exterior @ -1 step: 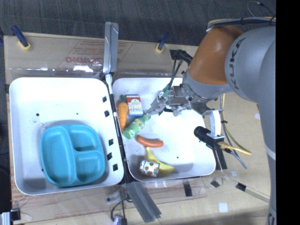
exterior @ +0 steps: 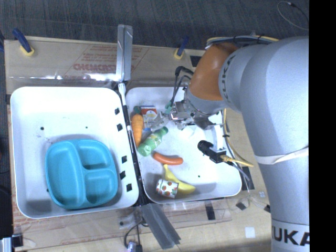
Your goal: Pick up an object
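The right bin (exterior: 226, 185) holds several small things. An orange carrot (exterior: 137, 128) lies along its left wall, and a green bottle (exterior: 152, 139) lies beside it. Below them are a red-orange sausage (exterior: 168, 159), a yellow banana (exterior: 177, 183) and a small printed can (exterior: 166, 188). A small red and white box (exterior: 148, 111) sits near the far left corner, with a pale crinkled thing (exterior: 153, 119) just below it. My gripper (exterior: 176, 115) hangs low over the far middle of this bin, just right of the box and above the bottle's cap end.
A blue divided tray (exterior: 81, 172) lies in the left bin (exterior: 31, 104), toward the near side. A raised divider (exterior: 127, 140) separates the two bins. The arm's large grey body (exterior: 273, 98) covers the right edge of the right bin.
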Tool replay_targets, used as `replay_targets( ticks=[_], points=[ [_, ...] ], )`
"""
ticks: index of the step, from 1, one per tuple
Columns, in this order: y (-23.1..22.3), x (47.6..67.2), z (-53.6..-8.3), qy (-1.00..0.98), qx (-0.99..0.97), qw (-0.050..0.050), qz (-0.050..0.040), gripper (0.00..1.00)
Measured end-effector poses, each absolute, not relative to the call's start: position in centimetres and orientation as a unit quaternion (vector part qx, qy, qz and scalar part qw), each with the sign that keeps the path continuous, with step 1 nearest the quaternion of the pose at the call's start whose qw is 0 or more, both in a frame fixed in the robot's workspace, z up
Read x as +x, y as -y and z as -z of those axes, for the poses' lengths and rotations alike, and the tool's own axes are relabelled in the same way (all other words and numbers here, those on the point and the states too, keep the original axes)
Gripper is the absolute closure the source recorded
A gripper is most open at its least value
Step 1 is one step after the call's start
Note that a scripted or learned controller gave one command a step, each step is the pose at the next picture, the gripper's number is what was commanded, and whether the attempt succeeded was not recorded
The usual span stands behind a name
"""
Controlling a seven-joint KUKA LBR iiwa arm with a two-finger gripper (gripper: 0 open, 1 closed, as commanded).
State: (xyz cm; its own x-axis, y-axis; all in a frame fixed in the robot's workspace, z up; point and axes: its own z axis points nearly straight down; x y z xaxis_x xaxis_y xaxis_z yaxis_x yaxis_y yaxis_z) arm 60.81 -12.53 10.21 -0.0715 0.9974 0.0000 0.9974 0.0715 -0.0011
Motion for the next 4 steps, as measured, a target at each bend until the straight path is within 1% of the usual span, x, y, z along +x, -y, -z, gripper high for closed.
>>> replay_targets(
  ticks=[1, 2, 3, 4],
  points=[
    [10.3, 65.8, -9.7, 0.747, -0.665, -0.003, 0.0007, 0.00],
    [10.2, 65.9, -10.8, 0.749, -0.663, -0.002, 0.0017, 1.00],
    [10.2, 65.9, -10.8, 0.749, -0.663, -0.002, 0.0017, 0.00],
    [17.1, 65.8, -9.3, 0.761, -0.649, -0.001, 0.0006, 0.00]
  ],
)
